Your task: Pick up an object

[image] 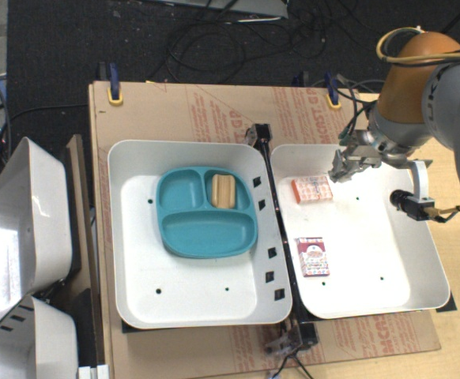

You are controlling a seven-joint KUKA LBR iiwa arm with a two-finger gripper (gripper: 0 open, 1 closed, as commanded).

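Cardboard sheet [182, 105] under both bins carries red printed lettering, seen reversed and not legible from this angle. Left bin [131, 235] holds a teal divided plate [206, 213]; a tan wooden block [224, 191] lies in the plate's upper right compartment. Right bin [372, 283] holds two small packets. A pink-and-white packet [311, 189] lies near the bin's upper left, its print too small to read. A second packet [313, 257], red-bordered with a small picture on its face, lies below it, near the bin's left wall, well apart from the first; its text is also unreadable. Gripper [342, 170] hangs over the right bin just to the right of the upper packet, at its edge; whether it touches the packet cannot be told. Whether the tool is spread or closed cannot be told. Grey arm with an orange band [416, 61] enters from the right.
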